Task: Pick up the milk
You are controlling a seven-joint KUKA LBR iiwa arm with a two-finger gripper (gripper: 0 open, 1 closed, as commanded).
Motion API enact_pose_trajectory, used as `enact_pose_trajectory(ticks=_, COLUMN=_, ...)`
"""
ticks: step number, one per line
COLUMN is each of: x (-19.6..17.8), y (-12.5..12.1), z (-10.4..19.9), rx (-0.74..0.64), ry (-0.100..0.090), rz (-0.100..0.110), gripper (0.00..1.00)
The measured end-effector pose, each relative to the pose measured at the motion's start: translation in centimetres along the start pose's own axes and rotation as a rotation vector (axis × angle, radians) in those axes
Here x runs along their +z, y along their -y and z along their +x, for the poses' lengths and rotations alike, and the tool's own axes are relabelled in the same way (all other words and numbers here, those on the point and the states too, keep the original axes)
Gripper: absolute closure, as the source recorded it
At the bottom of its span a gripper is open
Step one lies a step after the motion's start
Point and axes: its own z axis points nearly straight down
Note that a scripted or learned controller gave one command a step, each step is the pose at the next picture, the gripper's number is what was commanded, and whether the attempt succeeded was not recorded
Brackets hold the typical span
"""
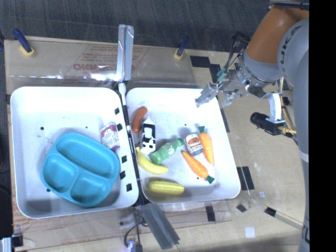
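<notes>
The milk (148, 136) is a small carton with black and white cow patches. It lies in the right bin (173, 97) close to that bin's left wall, between a sausage and a banana. My gripper (212, 98) hangs over the right bin's far right corner, well to the right of the milk and apart from it. It is open and holds nothing.
Around the milk lie a sausage (138, 117), a green bottle (167, 150), a banana (151, 163), a corn cob (166, 187), a small can (193, 144) and two carrots (207, 146) (196, 165). The left bin (31, 104) holds a blue divided plate (80, 168) and a red can (109, 135).
</notes>
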Motion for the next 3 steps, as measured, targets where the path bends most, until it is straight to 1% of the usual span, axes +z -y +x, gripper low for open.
enact_pose_trajectory(ticks=1, x=0.0, y=0.0, z=0.0, rx=0.0, ry=0.0, rz=0.0, gripper=0.0)
enact_pose_trajectory(ticks=2, x=10.9, y=0.0, z=5.7, rx=-0.086, ry=0.001, rz=0.0, gripper=0.0)
enact_pose_trajectory(ticks=3, x=13.8, y=-0.6, z=9.5, rx=-0.055, ry=0.013, rz=-0.027, gripper=0.0)
